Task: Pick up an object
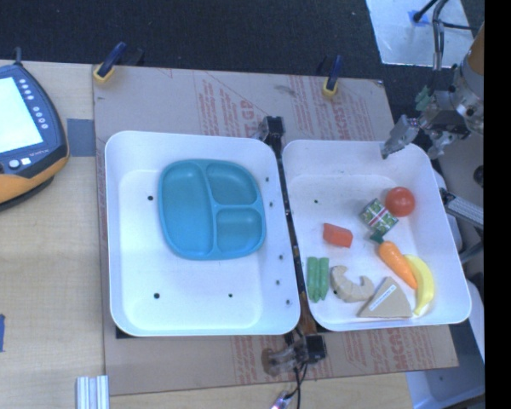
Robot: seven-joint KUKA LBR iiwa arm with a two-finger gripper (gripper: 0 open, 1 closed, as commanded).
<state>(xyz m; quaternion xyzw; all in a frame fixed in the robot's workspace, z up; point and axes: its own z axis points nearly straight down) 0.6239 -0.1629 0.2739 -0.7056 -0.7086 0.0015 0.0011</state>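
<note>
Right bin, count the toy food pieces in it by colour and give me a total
In the right bin:
Red: 2, the tomato and red block
Orange: 1, carrot
Yellow: 1, banana
Green: 2, patterned cube and bean pods
Tan: 2, cookie and wedge
Total: 8

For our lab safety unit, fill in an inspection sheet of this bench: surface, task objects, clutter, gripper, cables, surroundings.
Surface: cardboard sheet on a wooden bench, held by two clamps.
Task objects: right bin holds a tomato, green box, red piece, carrot, banana, green pods, wedge.
Clutter: blue divided plate in left bin.
Gripper: gripper above the right bin's far corner, holding nothing.
Cables: cable above the arm.
Surroundings: orange pendant at left.
</note>
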